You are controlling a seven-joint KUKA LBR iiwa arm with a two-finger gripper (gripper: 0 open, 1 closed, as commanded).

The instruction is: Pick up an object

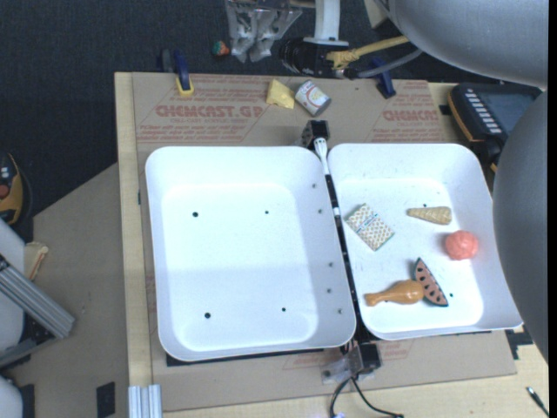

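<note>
The grey arm fills the upper right of the frame. Its metal two-finger gripper hangs at the top centre, beyond the bench's far edge and well apart from both bins; how far it is open cannot be told from here.

The shallow white right-hand bin holds five objects:
- a white patterned square packet
- a tan cone
- a pink ball
- a red watermelon slice, touching the drumstick
- a tan plastic drumstick

The white left-hand bin sits alongside. A yellow wedge and a small pale box lie on the board behind the bins.
</note>
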